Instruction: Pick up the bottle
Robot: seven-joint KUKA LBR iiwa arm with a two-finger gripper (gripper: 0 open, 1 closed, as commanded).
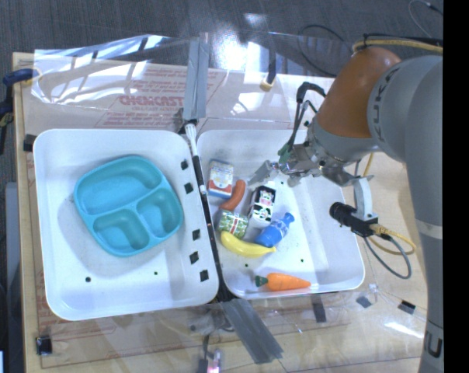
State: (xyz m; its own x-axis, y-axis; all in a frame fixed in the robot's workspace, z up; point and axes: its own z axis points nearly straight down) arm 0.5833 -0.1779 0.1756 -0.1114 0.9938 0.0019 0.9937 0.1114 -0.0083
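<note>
Bottle (276,230), blue and lying tilted in the right-hand bin (339,266), rests just below and slightly left of the jaws (275,171), close to them but with no part of it between them. Whether the jaws stand apart or together cannot be told from this angle. The grey arm (390,99), with its orange band (357,92), reaches in from the right and hangs over the upper middle of that bin.

Directly beneath the jaws sits a small black-and-white carton (262,205), touching the bottle's upper end. A yellow banana (244,245) lies against the bottle's lower side, farther down from the jaws. To the lower left of the jaws are a red sausage (234,194), a white carton with a blue and red label (220,176), and a small green can (234,224), all clustered together. An orange carrot (285,283) lies well below the jaws, near the bin's front wall.

Far to the left of the jaws, a light blue divided plate (126,204) occupies the left-hand bin (56,286). Both bins sit side by side on the tabletop (141,99).
</note>
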